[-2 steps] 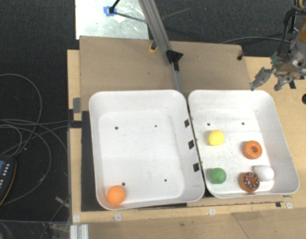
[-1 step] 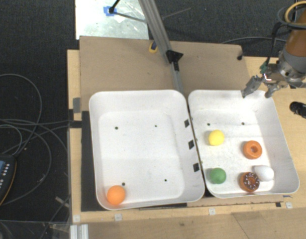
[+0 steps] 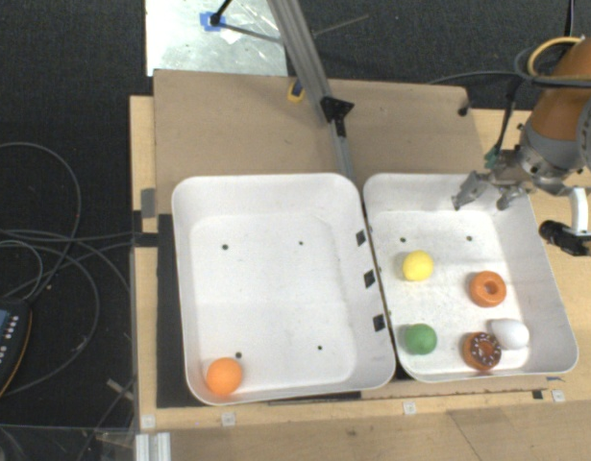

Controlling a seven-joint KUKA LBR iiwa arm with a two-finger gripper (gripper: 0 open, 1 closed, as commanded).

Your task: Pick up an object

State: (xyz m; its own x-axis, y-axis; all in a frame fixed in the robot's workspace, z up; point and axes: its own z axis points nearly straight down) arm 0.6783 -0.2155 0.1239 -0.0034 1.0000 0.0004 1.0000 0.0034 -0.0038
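Nearest, an orange ball point(image 3: 223, 376) lay in the left white bin point(image 3: 266, 195). In the right white bin point(image 3: 540, 286) sat a chocolate doughnut point(image 3: 481, 351), white egg point(image 3: 509, 333), green ball point(image 3: 419, 339), orange ring point(image 3: 487, 289) and yellow ball point(image 3: 417, 266). Farthest, the gripper point(image 3: 487, 192) hung over the bin's far edge, jaws apart, empty. Descending there, it would likely close on nothing.

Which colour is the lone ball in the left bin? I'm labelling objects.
Orange: the round ball sits in the left white bin's near corner, camera view.
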